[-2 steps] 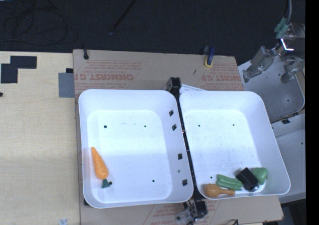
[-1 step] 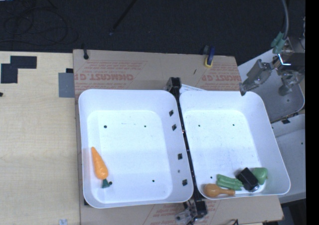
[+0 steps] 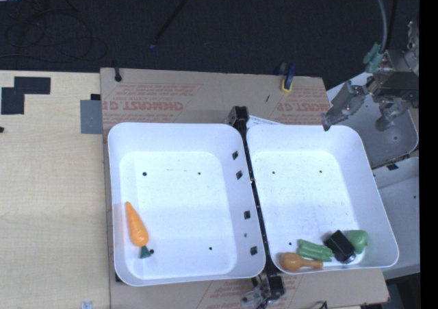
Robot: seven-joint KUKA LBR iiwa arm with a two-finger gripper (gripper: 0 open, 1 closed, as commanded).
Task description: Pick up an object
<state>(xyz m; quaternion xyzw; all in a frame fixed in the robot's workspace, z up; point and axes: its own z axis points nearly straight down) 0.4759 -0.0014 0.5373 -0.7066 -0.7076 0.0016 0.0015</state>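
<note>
Nearest to us, down in the near corner of the right bin, we've got a tight little cluster: an orange pear-shaped piece, a green pod-like piece just beside it, a black block and a green lump pressed up by the bin's wall. Across the divider from that bin, the left bin holds a lone toy carrot, lying along its outer wall, long axis running front to back, leaf end toward us. The gripper hangs at the right bin's far corner, just over the rim, and we cannot tell how wide it stands. From there the cluster lies straight toward us, down the same bin; the carrot is well apart, a whole bin away. We reckon the cluster is the shorter reach, but walls crowd it; the bin's middle floor is bare, giving open room to descend.
</note>
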